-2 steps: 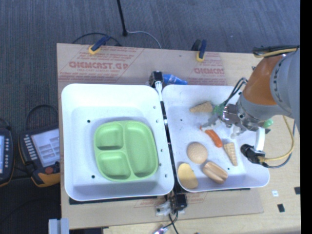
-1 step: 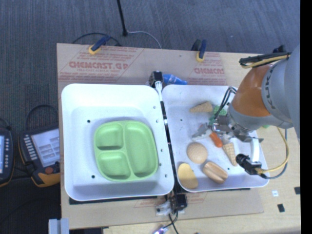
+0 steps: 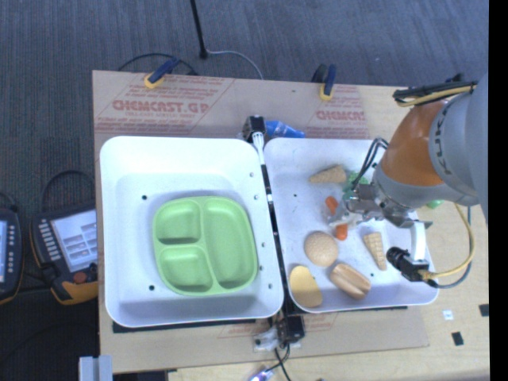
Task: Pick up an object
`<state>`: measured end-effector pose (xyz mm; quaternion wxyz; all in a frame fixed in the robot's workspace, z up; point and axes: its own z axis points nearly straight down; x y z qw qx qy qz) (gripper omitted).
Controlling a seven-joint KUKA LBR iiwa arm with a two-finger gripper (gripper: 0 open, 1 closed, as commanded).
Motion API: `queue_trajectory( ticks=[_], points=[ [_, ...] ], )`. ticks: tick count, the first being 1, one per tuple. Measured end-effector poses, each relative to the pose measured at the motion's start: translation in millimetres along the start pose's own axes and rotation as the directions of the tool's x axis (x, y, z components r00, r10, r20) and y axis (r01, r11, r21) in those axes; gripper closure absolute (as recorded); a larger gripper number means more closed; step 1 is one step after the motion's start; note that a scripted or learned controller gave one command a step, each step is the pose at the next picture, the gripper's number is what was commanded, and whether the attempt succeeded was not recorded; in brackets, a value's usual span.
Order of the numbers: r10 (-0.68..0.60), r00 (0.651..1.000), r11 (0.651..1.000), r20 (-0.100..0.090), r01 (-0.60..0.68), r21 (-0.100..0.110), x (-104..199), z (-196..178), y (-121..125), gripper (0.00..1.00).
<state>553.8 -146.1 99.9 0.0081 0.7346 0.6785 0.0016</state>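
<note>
Grey arm [image 3: 444, 153] bends down over right bin [image 3: 294, 181], pincer [image 3: 349, 206] near carrot [image 3: 340, 231]

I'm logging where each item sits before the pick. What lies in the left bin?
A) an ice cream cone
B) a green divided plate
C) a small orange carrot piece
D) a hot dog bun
B: the green divided plate lies in the left bin, while the toy foods such as the hot dog bun lie in the right bin.
</note>
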Motion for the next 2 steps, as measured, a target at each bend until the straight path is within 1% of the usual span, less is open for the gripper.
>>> queue_trajectory(
  ticks=[1,2],
  points=[
    [-0.346,0.938,0.938,-0.001,0.346,0.001,21.9,9.5,0.9,1.00],
    [-0.239,0.971,0.971,-0.012,0.240,0.009,118.5,-85.5,51.1,1.00]
  ],
)
